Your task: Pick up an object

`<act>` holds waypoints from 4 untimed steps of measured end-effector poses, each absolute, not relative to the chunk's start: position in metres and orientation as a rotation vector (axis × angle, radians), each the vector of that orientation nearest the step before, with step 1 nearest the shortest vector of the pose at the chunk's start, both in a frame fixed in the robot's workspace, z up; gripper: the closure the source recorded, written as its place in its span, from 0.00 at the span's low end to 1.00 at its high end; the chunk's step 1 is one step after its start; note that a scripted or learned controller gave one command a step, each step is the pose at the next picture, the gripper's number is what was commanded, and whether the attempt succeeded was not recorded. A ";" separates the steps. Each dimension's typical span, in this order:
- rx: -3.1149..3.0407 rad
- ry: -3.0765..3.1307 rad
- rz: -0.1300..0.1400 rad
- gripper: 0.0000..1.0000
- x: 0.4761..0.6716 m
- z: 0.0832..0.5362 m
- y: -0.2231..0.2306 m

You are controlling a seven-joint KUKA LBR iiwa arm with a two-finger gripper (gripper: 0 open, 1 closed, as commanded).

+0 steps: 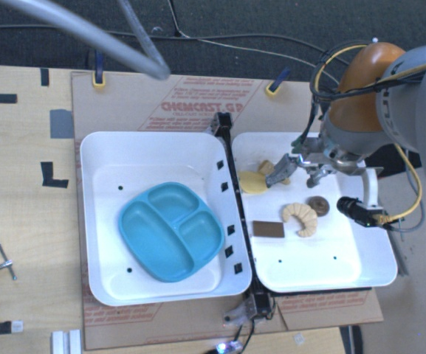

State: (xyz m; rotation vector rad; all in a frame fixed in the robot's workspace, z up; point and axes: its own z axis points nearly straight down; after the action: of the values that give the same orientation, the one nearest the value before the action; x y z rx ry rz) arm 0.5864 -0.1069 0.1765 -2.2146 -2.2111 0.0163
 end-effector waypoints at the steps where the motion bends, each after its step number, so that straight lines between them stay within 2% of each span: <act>1: -2.218 -2.222 0.002 0.00 0.590 0.184 -0.107; 2: -2.217 -2.222 0.005 0.00 0.589 0.122 -0.103; 3: -2.219 -2.223 0.003 0.00 0.589 0.083 -0.102; 4: -2.220 -2.226 0.002 1.00 0.590 0.095 -0.102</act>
State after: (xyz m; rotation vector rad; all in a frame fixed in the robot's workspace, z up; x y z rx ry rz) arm 0.5897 -0.1023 0.0954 -2.2202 -2.2258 0.0025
